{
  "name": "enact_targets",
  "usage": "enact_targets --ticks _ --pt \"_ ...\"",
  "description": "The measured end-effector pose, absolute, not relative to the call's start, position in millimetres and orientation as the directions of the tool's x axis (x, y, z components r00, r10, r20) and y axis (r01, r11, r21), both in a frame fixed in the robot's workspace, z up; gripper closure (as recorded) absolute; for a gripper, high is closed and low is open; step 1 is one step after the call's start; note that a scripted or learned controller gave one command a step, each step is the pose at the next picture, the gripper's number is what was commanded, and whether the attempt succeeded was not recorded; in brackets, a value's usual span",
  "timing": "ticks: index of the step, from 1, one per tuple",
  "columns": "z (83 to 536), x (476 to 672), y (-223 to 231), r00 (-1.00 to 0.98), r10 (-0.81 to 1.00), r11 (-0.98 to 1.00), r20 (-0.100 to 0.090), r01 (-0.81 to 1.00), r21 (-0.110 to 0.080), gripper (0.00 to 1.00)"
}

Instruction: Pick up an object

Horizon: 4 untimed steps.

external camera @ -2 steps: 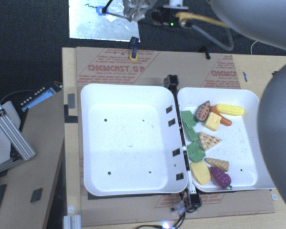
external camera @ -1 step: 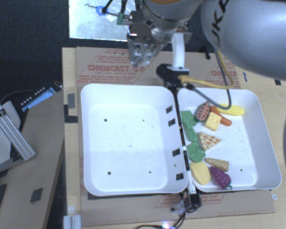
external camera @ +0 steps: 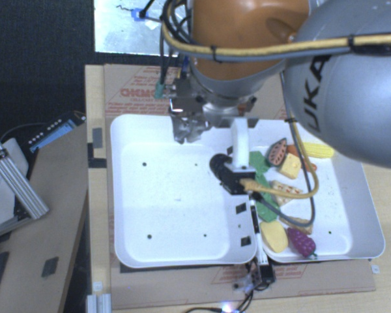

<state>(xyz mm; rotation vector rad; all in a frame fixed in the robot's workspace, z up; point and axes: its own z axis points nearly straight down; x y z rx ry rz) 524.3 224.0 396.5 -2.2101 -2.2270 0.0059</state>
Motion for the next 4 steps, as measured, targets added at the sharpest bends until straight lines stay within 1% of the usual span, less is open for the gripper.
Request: enact_targets --ticks 1,2,3,4 --pt "389 627.5 232 0.0 1.0 0.0 0.0 1.0 0.004 1.0" --pt "520 669.5 234 -0.004 1.0 0.004 0.005 1.0 0.018 1.0" --pt "480 669.0 144 0.007 1.0 -0.007 -0.002 1.0 -0.001 1.0" --pt "407 575.9 186 -0.009 1.0 0.009 0.0 1.0 -0.01 1.0"
